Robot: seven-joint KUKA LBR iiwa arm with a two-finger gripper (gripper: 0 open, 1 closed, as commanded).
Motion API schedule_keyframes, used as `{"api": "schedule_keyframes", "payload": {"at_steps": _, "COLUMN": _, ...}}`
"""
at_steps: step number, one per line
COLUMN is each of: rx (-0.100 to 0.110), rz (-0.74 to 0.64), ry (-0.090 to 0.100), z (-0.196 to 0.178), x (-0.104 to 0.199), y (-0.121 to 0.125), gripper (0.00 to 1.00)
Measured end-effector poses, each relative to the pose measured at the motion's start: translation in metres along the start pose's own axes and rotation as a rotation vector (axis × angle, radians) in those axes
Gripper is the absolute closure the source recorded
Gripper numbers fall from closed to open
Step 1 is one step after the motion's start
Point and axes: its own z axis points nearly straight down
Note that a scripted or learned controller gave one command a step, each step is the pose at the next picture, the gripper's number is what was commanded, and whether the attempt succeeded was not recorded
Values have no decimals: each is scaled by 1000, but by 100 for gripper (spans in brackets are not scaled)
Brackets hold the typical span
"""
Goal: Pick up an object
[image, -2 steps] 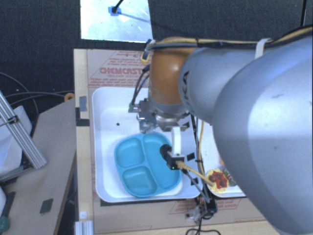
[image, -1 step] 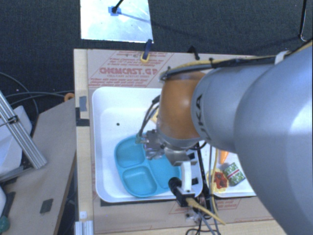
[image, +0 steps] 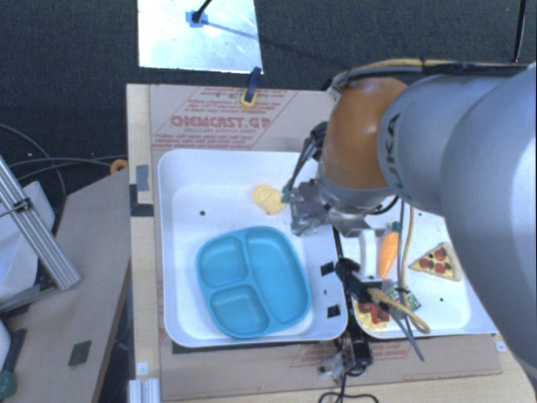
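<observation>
My gripper [image: 302, 212] hangs over the far right part of the left bin [image: 180, 225], and from this angle my own wrist hides its tips, so I cannot tell how it stands. Just beside it, to the left, lies a small pale yellow piece of toy food [image: 268, 197] with a bumpy edge, resting on the bin floor near the back wall, apart from me. Nearer the front of the same bin sits a blue divided tray [image: 252, 280], three compartments, turned at a slant. The right bin [image: 457, 309] holds an orange carrot [image: 388, 253] standing on end beside a pizza slice [image: 436, 261], and at its front edge a small plate of toy food [image: 376, 313] with a yellowish stick lying across it. Both bins rest on a brown cardboard sheet [image: 220, 116] printed with red letters. Dark carpet [image: 67, 49] lies behind.
</observation>
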Motion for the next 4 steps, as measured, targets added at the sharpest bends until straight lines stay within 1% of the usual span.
{"api": "schedule_keyframes", "payload": {"at_steps": 1, "rx": 2, "rz": -10, "ry": 4, "z": 91, "x": 20, "y": 20, "gripper": 100}}
{"api": "schedule_keyframes", "payload": {"at_steps": 2, "rx": 5, "rz": -8, "ry": 6, "z": 79, "x": 20, "y": 20, "gripper": 100}}
{"api": "schedule_keyframes", "payload": {"at_steps": 3, "rx": -13, "rz": -3, "ry": 1, "z": -5, "x": -35, "y": 123, "gripper": 100}}
{"api": "schedule_keyframes", "payload": {"at_steps": 4, "rx": 10, "rz": -20, "ry": 9, "z": 48, "x": 79, "y": 71, "gripper": 100}}
